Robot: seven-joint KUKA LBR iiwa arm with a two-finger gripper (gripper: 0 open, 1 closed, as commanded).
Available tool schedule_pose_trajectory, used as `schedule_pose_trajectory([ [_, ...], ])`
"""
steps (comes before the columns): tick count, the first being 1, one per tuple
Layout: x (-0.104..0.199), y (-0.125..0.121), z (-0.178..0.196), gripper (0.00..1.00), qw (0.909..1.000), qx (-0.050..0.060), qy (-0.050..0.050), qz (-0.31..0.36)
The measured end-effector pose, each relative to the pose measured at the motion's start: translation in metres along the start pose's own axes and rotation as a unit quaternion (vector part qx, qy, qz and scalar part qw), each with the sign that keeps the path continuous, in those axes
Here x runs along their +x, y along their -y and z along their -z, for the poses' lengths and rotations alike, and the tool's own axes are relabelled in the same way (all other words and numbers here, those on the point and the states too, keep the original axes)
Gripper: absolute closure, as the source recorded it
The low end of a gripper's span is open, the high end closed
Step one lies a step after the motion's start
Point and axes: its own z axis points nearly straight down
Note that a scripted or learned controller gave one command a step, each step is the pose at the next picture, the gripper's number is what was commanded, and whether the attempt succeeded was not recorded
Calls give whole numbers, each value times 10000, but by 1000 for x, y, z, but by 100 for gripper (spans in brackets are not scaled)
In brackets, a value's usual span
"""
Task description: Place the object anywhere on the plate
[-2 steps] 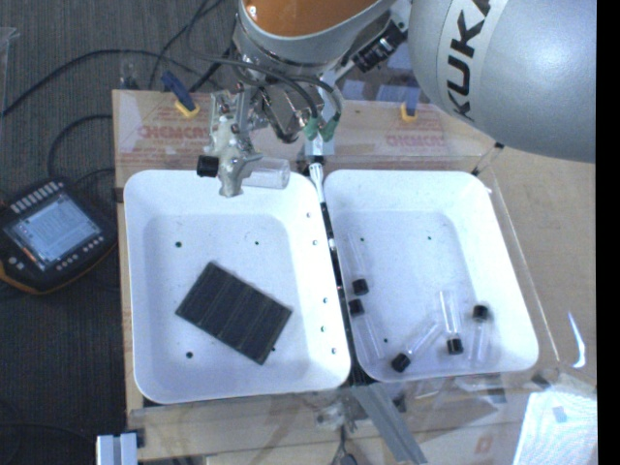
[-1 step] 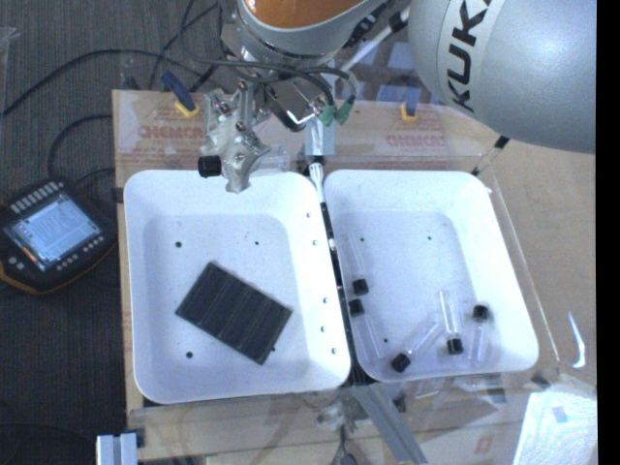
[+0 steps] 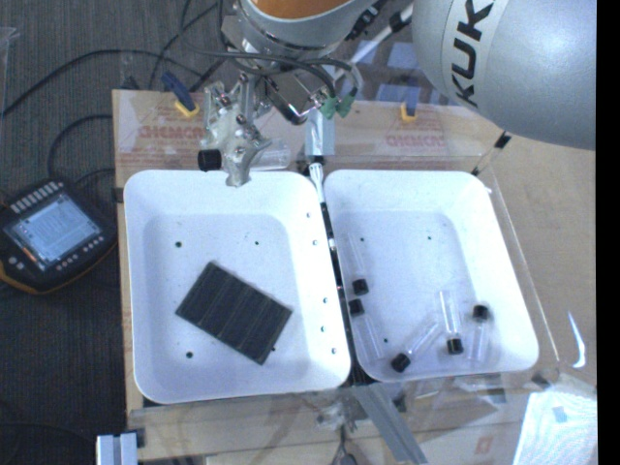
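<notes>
Dark plate (image 3: 233,313) in left bin (image 3: 155,211) — capped clear vials (image 3: 423,337) in right bin (image 3: 484,211)

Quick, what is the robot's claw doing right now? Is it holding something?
Gripper: above the far edge of the left bin; it seems to carry a clear vial with a black cap.

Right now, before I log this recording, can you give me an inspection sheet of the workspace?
Surface: bench bearing two white bins, left bin and right bin, side by side.
Job's things: dark ribbed plate flat in left bin; clear vials with black caps scattered in right bin.
Clutter: nothing seen.
Grippers: hand over the left bin's far rim, seemingly holding a clear vial with a black cap.
Cables: black cables on the floor at left.
Surroundings: teach pendant left of the bench.
</notes>
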Motion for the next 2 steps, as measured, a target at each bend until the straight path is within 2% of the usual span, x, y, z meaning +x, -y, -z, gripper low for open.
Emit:
schedule_pose_trajectory([
  [1, 1, 0, -10, 100, 9882, -3, -26, 1528],
  [2, 14, 4, -10, 100, 9395, -15, -23, 3424],
])
